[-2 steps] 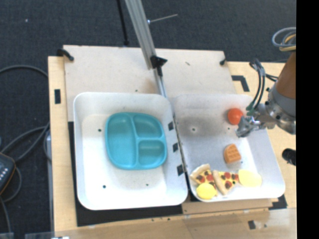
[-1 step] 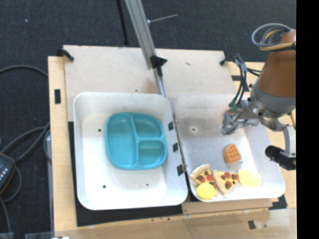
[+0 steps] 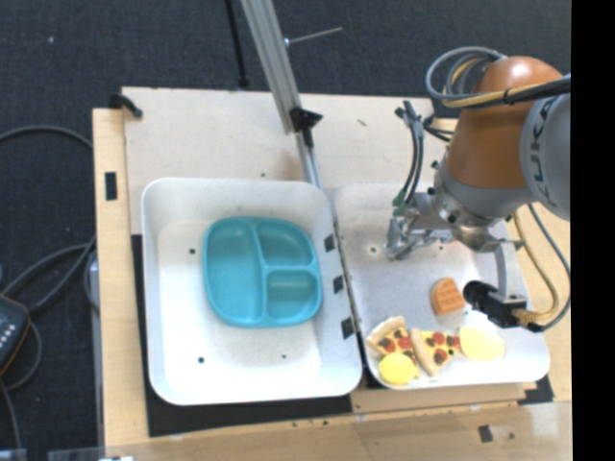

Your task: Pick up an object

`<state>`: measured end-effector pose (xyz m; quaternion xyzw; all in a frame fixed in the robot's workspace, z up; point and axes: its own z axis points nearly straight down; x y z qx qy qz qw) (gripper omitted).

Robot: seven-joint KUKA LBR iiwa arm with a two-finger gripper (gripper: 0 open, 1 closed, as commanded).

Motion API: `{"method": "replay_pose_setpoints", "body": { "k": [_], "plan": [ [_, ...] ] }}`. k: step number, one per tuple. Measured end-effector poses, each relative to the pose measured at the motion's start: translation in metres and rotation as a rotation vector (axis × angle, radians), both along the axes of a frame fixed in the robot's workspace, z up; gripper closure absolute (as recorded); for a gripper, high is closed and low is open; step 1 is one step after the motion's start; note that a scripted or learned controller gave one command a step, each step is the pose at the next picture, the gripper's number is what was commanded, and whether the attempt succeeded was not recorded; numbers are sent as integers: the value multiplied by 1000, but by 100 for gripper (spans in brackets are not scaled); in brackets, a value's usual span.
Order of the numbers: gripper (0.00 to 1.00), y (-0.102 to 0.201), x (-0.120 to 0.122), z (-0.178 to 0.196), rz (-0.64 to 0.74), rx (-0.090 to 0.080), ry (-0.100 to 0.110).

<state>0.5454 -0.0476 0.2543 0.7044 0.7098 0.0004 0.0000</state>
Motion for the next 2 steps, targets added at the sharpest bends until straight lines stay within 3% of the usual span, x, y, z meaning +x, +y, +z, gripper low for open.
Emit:
{"method": "replay_pose_setpoints", "body": {
  "k": [2],
  "plan": [
    [100,109,5,-22,0,0,3]
  ]
}}
